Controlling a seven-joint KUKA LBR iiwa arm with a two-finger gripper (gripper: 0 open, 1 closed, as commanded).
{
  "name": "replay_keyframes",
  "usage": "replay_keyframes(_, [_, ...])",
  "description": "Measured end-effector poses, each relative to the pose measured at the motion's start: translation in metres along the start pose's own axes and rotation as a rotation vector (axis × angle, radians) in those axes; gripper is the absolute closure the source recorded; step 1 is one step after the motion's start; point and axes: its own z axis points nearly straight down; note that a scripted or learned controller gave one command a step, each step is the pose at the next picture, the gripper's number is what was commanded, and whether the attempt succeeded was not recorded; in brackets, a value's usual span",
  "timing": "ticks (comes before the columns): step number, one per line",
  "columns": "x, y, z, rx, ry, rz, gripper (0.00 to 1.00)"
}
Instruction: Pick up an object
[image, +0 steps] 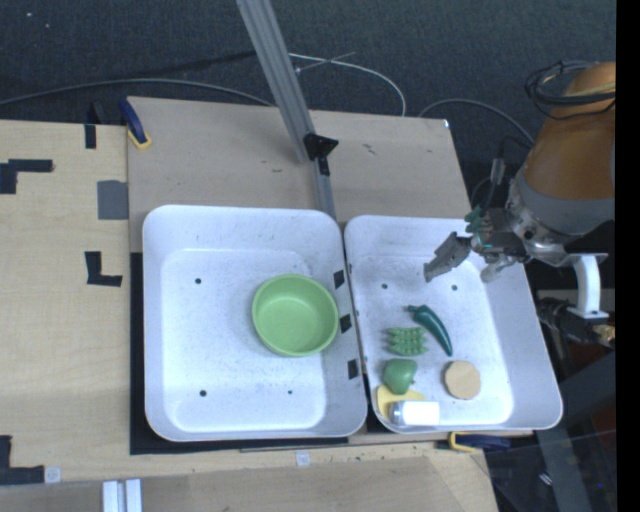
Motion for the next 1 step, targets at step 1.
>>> replay_keyframes(1, [-0.0001, 0.0, 0.0, 0.0, 0.0, 0.0, 0.0])
